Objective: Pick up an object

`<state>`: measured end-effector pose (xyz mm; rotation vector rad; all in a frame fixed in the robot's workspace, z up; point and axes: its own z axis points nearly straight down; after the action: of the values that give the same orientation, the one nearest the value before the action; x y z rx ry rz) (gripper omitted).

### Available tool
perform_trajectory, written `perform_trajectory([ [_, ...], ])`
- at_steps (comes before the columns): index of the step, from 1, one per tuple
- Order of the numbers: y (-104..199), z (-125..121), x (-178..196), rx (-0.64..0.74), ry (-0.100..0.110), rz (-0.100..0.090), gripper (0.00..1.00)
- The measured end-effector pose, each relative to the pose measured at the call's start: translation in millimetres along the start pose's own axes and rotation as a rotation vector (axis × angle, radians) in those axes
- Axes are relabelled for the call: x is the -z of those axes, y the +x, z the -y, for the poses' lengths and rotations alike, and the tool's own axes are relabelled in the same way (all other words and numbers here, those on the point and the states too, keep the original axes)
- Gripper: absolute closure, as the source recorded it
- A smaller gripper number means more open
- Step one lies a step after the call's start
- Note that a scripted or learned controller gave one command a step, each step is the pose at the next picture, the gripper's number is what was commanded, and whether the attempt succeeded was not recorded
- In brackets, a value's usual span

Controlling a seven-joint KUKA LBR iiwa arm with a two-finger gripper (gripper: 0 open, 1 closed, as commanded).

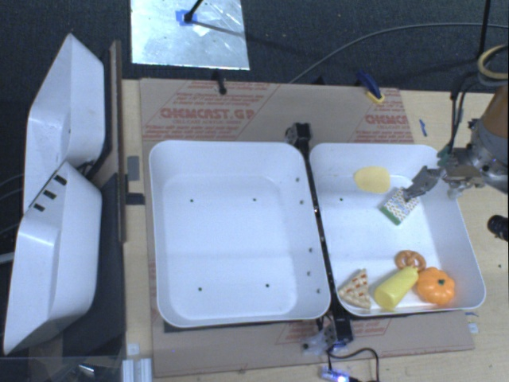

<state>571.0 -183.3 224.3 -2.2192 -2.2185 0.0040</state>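
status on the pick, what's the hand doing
Hand low in right bin, at the checkered block; grasp not confirmed. Yellow lemon beside it. Pretzel, bottle, pumpkin, pizza slice at front, apart.

A wooden bench (469, 221) is carrying a brown printed cardboard sheet (238, 114), and two shallow white bins (231, 161) (453, 249) are lying side by side on it.

The arm (489, 146) is cut off by the right edge. The end effector (421, 183) is too blurred to read its grip. It covers one corner of the sponge (399, 207).
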Motion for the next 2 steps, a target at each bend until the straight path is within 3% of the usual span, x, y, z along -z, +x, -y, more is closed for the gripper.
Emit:
perform_trajectory([
  [1,0,-1,3,0.001,-0.005,0.001,0.00],
  [2,-9,-4,-46,0.000,-0.002,0.000,0.00],
])
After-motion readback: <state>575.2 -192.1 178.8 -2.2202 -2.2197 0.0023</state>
